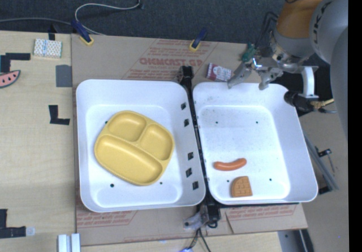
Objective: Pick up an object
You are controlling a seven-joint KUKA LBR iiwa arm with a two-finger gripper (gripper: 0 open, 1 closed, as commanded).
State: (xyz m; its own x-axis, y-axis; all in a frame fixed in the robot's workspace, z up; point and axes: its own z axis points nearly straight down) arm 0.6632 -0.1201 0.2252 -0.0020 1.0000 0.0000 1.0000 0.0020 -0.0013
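Note:
An orange sausage (229,164) lies in the right bin (294,132), near its front. Just in front of the sausage sits a brown waffle piece (241,187). A yellow divided plate (134,146) fills the middle of the left bin (87,132). My gripper (249,77) hangs over the far rim of the right bin, well behind the sausage and the waffle. Its two fingers are spread apart, one finger (236,78) to the left, with nothing between them.
A small red and white packet (218,72) lies on the cardboard just behind the right bin, left of my gripper. Yellow and blue clamps (198,39) hold the cardboard's far edge. A cable (107,5) trails behind the bench. Black clips line the seam between the bins.

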